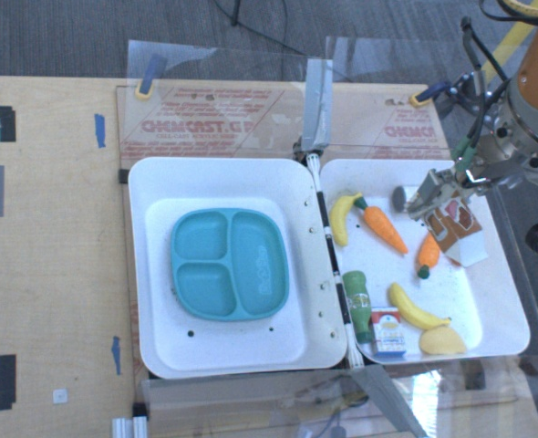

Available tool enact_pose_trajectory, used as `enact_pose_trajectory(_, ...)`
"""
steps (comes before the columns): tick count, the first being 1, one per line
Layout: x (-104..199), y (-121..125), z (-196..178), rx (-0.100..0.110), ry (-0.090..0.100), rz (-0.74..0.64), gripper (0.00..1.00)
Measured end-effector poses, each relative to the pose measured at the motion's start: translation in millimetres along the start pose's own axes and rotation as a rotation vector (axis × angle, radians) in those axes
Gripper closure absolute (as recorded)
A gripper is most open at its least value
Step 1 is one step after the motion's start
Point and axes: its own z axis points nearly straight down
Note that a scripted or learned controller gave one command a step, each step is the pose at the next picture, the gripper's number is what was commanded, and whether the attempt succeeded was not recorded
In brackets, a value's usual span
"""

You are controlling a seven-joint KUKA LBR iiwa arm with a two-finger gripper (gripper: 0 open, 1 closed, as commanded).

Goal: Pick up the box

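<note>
A brown box with white markings [453,226] lies tilted near the right wall of the right bin [501,336]. A white flap sticks out at its lower right. My gripper [430,197] hangs directly over the box's upper left corner and overlaps it in the camera view. Whether it grips the box is hidden by the wrist. A second, small red, white and blue carton [388,330] lies flat at the front of the same bin, far from the gripper.
The right bin also holds two bananas [342,215] [415,307], two carrots [384,229] [428,254], a green bottle [356,303] and a yellow lemon-like piece [443,340]. A teal divided plate [230,265] sits in the left bin [150,245]. Cables hang at the upper right.
</note>
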Motion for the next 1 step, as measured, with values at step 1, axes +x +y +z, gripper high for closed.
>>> enact_pose_trajectory(1, 59.8, 24.5, -16.5, -0.005, -0.001, -0.015, 1.00)
